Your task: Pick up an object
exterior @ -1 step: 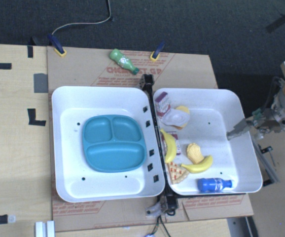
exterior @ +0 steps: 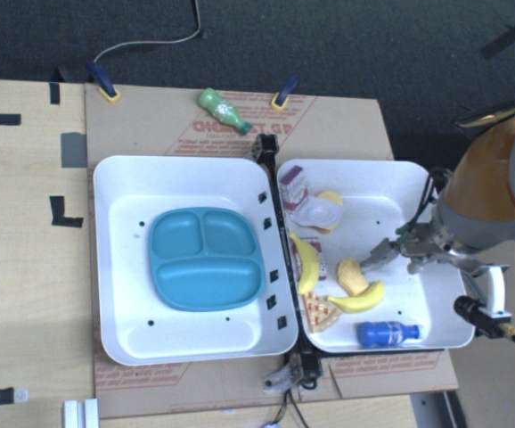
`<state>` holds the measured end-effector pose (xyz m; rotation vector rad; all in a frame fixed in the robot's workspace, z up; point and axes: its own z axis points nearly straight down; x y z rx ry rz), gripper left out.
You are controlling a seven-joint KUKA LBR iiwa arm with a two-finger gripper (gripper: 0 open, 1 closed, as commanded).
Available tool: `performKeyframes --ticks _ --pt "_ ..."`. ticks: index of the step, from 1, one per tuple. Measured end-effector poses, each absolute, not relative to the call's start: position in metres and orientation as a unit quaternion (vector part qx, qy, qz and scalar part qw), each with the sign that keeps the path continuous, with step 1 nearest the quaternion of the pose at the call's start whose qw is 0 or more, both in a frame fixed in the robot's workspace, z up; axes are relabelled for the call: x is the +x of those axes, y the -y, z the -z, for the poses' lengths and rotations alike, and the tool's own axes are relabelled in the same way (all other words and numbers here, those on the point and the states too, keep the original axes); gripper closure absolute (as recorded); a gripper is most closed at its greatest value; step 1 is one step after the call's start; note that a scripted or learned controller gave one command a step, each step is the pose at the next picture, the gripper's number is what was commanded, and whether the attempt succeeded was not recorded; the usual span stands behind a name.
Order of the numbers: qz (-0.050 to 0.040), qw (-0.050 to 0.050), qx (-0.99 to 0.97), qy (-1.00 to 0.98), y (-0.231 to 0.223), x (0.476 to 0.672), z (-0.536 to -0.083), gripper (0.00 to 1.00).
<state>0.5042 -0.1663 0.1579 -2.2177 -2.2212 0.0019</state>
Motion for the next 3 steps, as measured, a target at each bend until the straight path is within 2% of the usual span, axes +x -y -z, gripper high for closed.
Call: performKeyframes --ticks 1,2,3 --pt "0.0003 0.0 -0.707 0.707 0.116 0.505 -0.086 0.0" --pt "0.0014 -0.003 -0.706 0.708 0.095 0.571 -0.086 0.0" --pt "0.0006 -0.002 -0.707 0.707 0.113 0.509 -0.086 0.0"
